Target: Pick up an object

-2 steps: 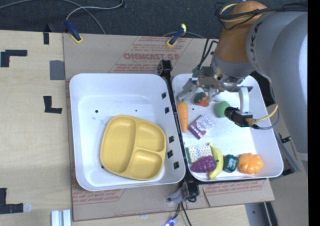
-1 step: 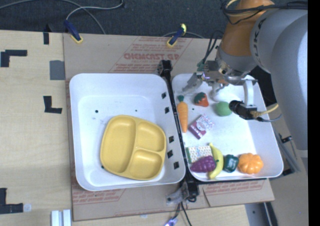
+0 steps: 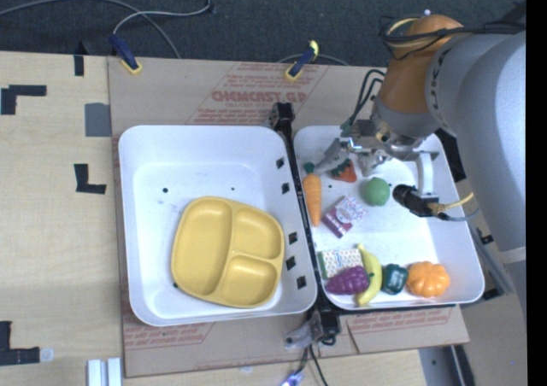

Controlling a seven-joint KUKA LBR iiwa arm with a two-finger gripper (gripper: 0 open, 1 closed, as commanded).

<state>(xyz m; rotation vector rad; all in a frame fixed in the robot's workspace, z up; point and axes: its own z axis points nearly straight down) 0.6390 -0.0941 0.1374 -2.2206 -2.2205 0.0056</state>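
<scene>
My gripper (image 3: 357,152) hangs over the back of the right bin (image 3: 468,266), below the orange wrist band. Right under it lies a small red-orange piece (image 3: 345,173), partly hidden by the gripper. An orange carrot (image 3: 313,198) lies just to its left along the bin's left wall. A green ball (image 3: 376,191) sits just in front of the gripper. A pink packet (image 3: 343,215) lies in the bin's middle. I see nothing lifted off the bin floor.
At the right bin's front lie a checkered cracker (image 3: 338,258), purple grapes (image 3: 346,280), a banana (image 3: 373,277), a dark green item (image 3: 394,277) and an orange pumpkin (image 3: 427,279). The left bin (image 3: 137,154) holds a yellow divided plate (image 3: 228,250).
</scene>
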